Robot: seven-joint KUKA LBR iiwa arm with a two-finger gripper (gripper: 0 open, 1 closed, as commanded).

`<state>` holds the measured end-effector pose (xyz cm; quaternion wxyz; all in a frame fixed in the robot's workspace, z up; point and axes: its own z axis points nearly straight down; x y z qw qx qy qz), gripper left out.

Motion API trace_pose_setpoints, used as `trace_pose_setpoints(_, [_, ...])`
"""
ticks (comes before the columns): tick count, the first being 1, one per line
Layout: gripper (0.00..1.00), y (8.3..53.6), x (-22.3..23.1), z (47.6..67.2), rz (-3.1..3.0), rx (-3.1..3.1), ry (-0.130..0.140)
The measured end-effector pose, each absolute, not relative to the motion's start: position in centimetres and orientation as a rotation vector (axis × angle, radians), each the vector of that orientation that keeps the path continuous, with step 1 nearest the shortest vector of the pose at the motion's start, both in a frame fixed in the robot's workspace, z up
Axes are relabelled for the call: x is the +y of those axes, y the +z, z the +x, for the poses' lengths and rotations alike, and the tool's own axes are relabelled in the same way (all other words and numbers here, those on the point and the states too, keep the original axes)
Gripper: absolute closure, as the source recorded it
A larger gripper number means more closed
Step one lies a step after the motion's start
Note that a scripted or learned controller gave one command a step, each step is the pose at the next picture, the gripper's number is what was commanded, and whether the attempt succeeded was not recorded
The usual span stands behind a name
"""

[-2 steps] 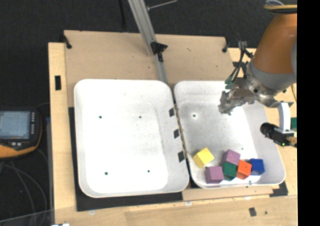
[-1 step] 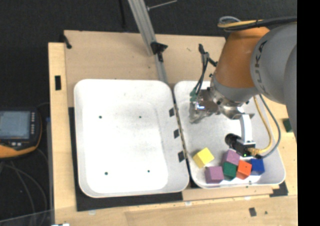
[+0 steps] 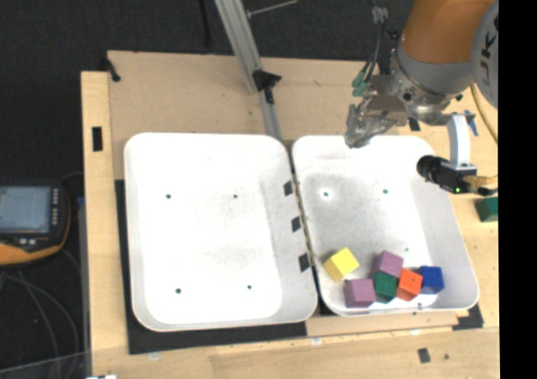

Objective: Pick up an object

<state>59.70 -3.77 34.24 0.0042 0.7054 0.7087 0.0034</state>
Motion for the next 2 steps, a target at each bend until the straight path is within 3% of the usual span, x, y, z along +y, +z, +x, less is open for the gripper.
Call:
trace_pose_setpoints(1, [1.0,20.5,1.0,56.4,2.218,2.233,-0.008])
trace_pose_setpoints(2, [1.0,21.3,7.5,56.7,2.212,2.232,0.004])
